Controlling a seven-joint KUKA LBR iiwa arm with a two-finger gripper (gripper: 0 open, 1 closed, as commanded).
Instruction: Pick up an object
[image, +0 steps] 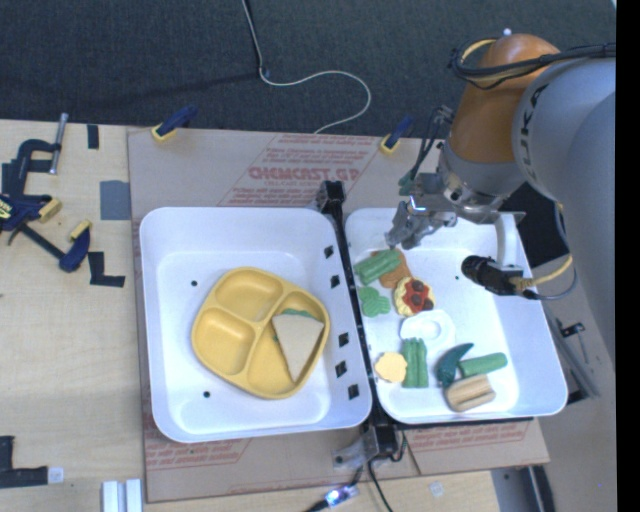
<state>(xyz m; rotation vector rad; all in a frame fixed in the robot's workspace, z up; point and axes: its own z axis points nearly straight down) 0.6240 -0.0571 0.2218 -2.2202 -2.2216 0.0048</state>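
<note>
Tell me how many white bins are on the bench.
2. The left bin holds a yellow divided plate; the right bin holds small toy foods, with the gripper above its far left corner.

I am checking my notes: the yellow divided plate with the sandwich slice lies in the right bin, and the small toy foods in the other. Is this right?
Not quite. The camera view shows the yellow divided plate, with the sandwich slice, in the left bin; the small toy foods lie in the right bin.
</note>
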